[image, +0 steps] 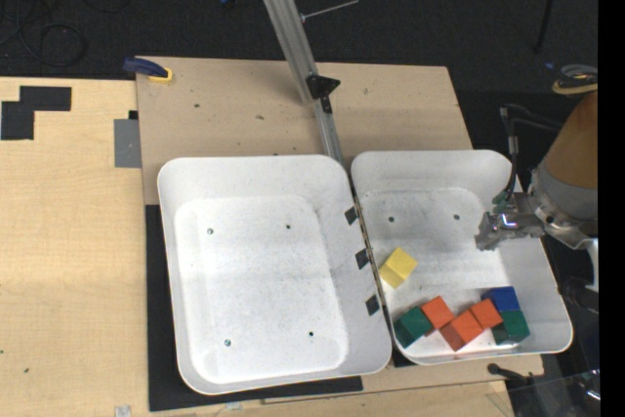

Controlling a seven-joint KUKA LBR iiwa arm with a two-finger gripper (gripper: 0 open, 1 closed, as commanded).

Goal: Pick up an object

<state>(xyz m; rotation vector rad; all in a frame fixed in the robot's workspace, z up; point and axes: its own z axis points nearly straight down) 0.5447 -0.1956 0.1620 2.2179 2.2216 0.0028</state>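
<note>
1. I see the gripper (pixel 491 234) at the right bin's (pixel 430 166) right side, over the floor just inside the right wall, w/ the arm (pixel 576 161) coming in from the right edge. Orange band visible above the wrist.
2. Jaw state: can't tell from this cam. The metal tip is small and blurred, and I see nothing between it and the bin floor.
3. Yellow block (pixel 397 268) lies left of the jaws and a bit nearer the cam, close to the divider between bins, apart from the rest.
4. Block cluster sits below the jaws twd the near wall of the right bin: green block (pixel 413 324) at far left, orange block (pixel 437 311) just beside it, red block (pixel 462 331) in the middle, second orange block (pixel 485 313) touching it, blue block (pixel 504 299) nearly straight below the jaws, dark green block (pixel 511 328) just in front of the blue one.
5. None of the blocks touches the jaws; the blue one is nearest, yet still apart.
6. Left bin (pixel 195 181) is well left of the jaws, past the divider.
7. A slanted aluminium rail (pixel 283 15) runs up and left of the jaws, from the bins' far edge across the wooden bench (pixel 391 112).
</note>
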